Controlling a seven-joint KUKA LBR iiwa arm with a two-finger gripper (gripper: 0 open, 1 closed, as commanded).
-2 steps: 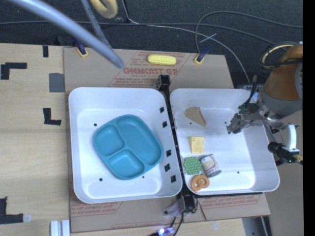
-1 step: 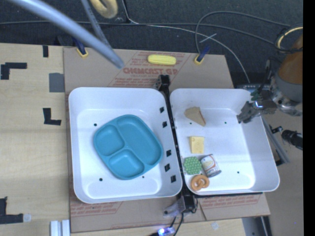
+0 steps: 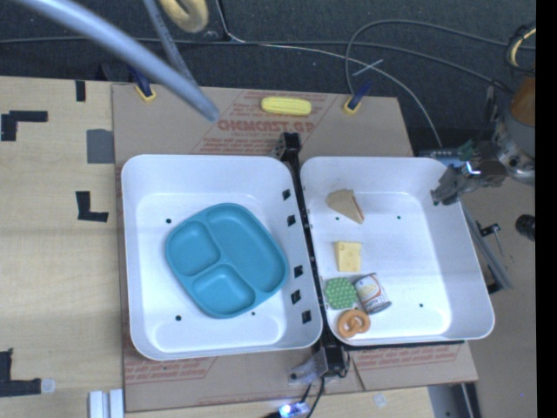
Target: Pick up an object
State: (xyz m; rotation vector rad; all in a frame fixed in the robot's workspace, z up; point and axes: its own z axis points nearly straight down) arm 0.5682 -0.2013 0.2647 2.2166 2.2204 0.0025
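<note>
Gripper [image 3: 452, 184] of the grey arm hangs at the far right rim of the right-hand shallow white bin [image 3: 452, 259], its dark fingers pointing inward over the bin wall; how far apart the jaws stand cannot be told from this slanted view, and nothing shows between them.

Nearest the jaws, toward the bin's far left corner, lies a tan wedge-shaped piece of toy bread [image 3: 346, 205]. Farther off from the jaws, toward the camera, sits a yellow square block of toy cheese [image 3: 348, 256]. Well apart from the jaws, in the bin's near left corner, three things cluster: a round green waffle-textured disc [image 3: 340, 293], a small printed tin can lying on its side [image 3: 372, 293] just beside it, and an orange toy pretzel [image 3: 353, 323] touching the disc's near edge.

Across the central divider, the left-hand shallow white bin [image 3: 148, 233] carries a blue three-compartment plastic plate [image 3: 226, 259]. Beyond both bins, a yellow toy banana [image 3: 286, 106] lies on the cardboard sheet [image 3: 252, 124].
</note>
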